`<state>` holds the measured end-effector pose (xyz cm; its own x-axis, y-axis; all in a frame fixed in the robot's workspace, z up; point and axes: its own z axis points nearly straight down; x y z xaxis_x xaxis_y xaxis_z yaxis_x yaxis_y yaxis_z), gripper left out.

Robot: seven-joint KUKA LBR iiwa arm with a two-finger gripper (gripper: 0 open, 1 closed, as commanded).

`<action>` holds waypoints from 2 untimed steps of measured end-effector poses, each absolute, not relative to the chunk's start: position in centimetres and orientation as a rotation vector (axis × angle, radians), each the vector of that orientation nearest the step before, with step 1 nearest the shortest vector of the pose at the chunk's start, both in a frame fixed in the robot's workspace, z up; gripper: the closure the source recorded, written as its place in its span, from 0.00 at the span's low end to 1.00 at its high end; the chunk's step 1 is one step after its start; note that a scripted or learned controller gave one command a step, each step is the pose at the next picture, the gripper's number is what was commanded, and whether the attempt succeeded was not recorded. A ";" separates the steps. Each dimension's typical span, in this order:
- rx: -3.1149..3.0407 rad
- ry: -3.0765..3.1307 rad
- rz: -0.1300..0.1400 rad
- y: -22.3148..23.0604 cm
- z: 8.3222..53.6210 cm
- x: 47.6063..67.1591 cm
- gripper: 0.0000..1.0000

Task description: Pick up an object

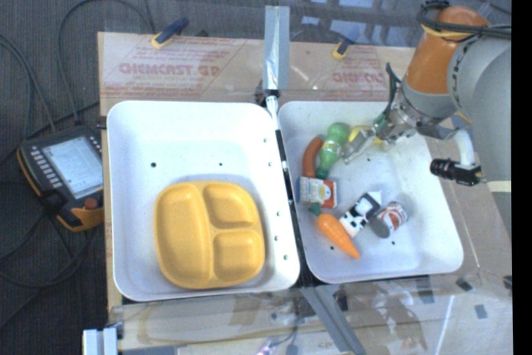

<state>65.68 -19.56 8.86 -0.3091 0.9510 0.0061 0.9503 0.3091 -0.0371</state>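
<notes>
A: Left side?

B: A yellow tray [211, 234] lies in the left bin [133, 137].

A: And right?

B: In the right bin [432, 249]: a carton [317, 192], carrot [338, 236], toy cow [359, 214], can [388, 218] and, further back, a green bottle [332, 142].

A: The gripper [366, 141]?

B: Low beside the bottle (whether it is open or closed, I cannot tell).

Yellow divided tray [211, 234] in white left bin [133, 179], orange carrot [338, 234], green bottle [332, 143], red sausage [312, 155], black-and-white cow toy [359, 215], red-and-silver can [388, 218], orange-banded grey arm [453, 66]
</notes>
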 end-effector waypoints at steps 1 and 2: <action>-1.845 -2.541 0.026 -19.5 10.1 66.2 1.00; -1.837 -2.529 0.035 -19.5 9.8 65.8 0.00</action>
